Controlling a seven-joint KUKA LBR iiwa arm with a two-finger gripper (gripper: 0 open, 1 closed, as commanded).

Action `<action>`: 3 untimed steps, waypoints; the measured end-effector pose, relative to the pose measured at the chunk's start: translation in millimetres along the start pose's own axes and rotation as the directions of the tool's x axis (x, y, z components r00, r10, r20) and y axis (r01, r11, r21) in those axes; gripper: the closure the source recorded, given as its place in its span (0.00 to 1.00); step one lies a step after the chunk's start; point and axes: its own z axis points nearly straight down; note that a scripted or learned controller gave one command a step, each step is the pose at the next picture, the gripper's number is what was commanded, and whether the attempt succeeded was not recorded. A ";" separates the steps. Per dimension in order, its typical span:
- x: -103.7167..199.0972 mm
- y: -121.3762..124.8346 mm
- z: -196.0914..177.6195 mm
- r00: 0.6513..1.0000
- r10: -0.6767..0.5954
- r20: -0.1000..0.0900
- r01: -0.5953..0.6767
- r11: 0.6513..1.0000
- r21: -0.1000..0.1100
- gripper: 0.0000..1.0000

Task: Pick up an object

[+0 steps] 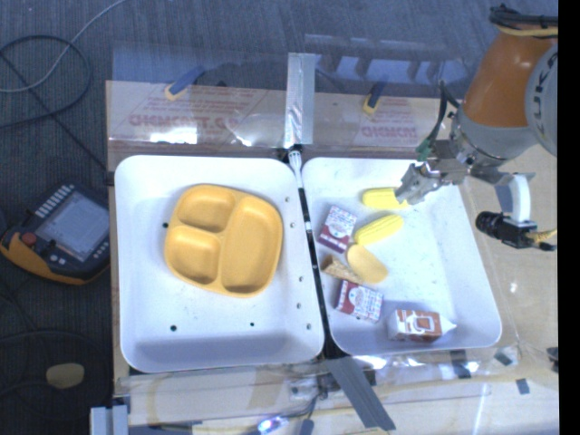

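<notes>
My gripper hangs low over the far part of the right bin, below the orange-banded wrist. Its tip is right beside the right end of a small yellow piece; I cannot tell whether they touch. Just nearer lie a yellow corn-like piece and a yellow oval piece. Three red-and-white cartons lie in the same bin: one by the left wall, one toward the front, one at the front right. A small tan wedge lies between them.
The left bin holds a yellow divided plate. A raised divider separates the bins. A black fitting sticks out from the arm over the right bin's right rim. A pendant lies on the floor at left.
</notes>
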 end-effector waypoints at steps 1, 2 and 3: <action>0.3 0.1 0.0 1.000 0.000 -0.001 0.000 1.000 0.000 0.00; -0.4 9.5 121.3 0.980 -0.197 -0.004 0.197 0.980 -0.004 0.00; -50.5 -9.4 129.6 0.986 -0.168 -0.012 0.167 0.986 -0.027 0.00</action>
